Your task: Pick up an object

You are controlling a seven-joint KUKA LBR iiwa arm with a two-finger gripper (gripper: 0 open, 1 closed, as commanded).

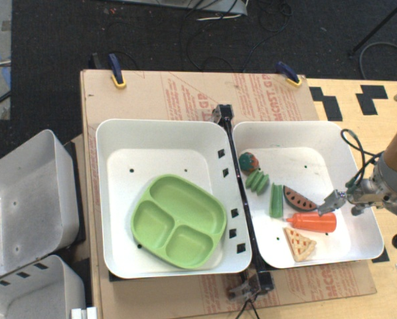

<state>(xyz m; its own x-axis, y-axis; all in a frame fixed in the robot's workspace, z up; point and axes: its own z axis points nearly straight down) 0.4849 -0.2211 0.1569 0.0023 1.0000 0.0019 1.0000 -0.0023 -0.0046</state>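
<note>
1. right now the gripper (pixel 331 203) sits low in the right bin (pixel 358 244), its tip just above the orange carrot (pixel 313 222).
2. whether it is spread or pinching, i cannot tell.
3. nearby lie a watermelon slice (pixel 298 198), green pieces (pixel 276 200) and a waffle wedge (pixel 300 244).
4. a green divided tray (pixel 178 220) lies in the left bin (pixel 119 145).
</note>
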